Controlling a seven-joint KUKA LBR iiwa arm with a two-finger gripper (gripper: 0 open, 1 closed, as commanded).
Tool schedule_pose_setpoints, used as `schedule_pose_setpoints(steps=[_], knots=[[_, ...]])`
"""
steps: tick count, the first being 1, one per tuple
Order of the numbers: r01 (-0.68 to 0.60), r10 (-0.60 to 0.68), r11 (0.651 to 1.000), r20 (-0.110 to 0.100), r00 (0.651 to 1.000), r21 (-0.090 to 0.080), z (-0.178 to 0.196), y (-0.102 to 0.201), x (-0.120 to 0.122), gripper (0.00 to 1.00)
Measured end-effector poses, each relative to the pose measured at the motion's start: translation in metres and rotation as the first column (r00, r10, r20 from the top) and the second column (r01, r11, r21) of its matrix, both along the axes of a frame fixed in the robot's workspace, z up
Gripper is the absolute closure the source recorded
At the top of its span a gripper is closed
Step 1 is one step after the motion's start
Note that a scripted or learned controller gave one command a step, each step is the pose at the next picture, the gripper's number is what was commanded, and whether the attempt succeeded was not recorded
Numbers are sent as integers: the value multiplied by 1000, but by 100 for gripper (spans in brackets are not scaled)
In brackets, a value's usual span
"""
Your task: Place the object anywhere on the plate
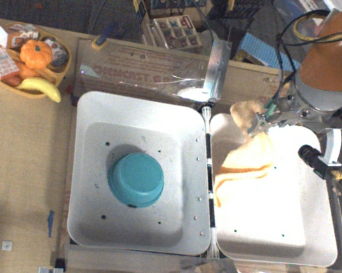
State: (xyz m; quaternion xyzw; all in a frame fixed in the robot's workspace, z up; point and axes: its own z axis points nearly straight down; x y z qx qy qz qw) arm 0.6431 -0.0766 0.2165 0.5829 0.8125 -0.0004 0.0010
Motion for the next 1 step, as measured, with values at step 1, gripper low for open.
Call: schedule_pose_setpoints(steps=[1], knots=[[-3,3,1000,3,1000,-1,9,1,1,100]])
